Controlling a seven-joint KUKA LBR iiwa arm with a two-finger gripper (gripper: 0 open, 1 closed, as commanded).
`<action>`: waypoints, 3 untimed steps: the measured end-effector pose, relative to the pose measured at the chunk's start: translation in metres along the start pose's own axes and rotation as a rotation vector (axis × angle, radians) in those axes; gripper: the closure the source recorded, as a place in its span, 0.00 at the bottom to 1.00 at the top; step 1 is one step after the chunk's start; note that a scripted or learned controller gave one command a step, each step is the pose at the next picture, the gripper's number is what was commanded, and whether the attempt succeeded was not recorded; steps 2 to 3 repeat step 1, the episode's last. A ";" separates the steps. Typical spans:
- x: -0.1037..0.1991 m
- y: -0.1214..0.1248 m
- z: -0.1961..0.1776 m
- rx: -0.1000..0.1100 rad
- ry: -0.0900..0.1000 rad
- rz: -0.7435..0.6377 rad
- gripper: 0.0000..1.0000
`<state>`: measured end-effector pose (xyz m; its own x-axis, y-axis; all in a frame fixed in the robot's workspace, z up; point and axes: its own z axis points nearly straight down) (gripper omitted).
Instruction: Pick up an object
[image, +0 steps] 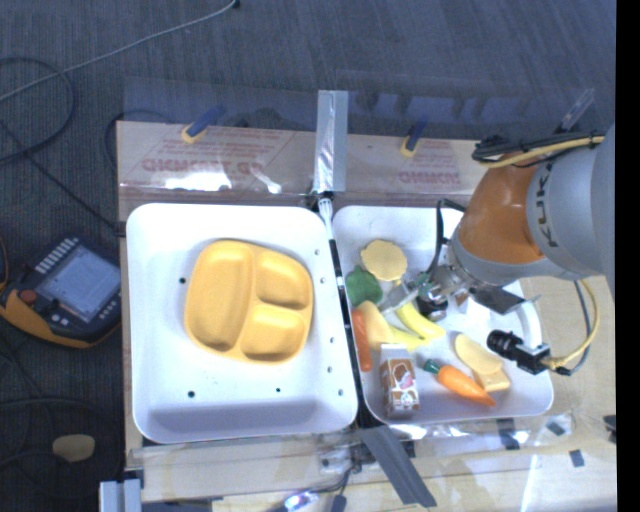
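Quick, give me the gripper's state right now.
Gripper: low in the right white bin, just above the curved yellow banana; open or shut cannot be told.

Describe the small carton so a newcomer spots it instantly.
Look in the right bin, the one crowded with toy food. Along its front edge, left of the carrot, stands the small carton. It is the only boxy printed item, white and red-brown.

Right bin (540, 400) holds the pickable objects, clustered: pale round disc (384, 260) at top, green piece (362, 287) just below-left, yellow banana (418, 320) centre, small printed carton (399, 384) upright at front, orange carrot (462, 382) lying beside a pale wedge (478, 358).
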<state>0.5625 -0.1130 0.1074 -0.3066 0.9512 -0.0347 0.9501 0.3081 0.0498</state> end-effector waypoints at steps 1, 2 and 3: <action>0.000 0.000 0.000 0.000 0.000 0.000 0.00; 0.000 0.000 0.000 0.000 0.000 0.000 0.00; 0.000 0.000 0.000 0.000 0.000 0.000 0.00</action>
